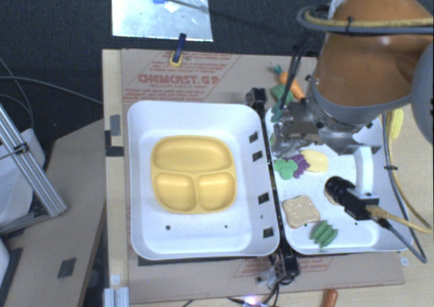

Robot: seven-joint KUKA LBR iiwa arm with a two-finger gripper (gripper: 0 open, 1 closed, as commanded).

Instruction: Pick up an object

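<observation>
Fixed overhead camera, slanted down, both bins (146, 183)

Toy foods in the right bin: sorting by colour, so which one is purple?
The grape bunch, beside the yellow lemon; the toast is tan, the pea pods green.

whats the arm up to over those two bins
The robot arm reaches in from the right and hangs low over the right bin, its end effector down near the purple grapes and a yellow lemon. A slice of toast and a green pod lie nearer the front. The left bin holds a yellow divided tray. No grasp is visible.
</observation>
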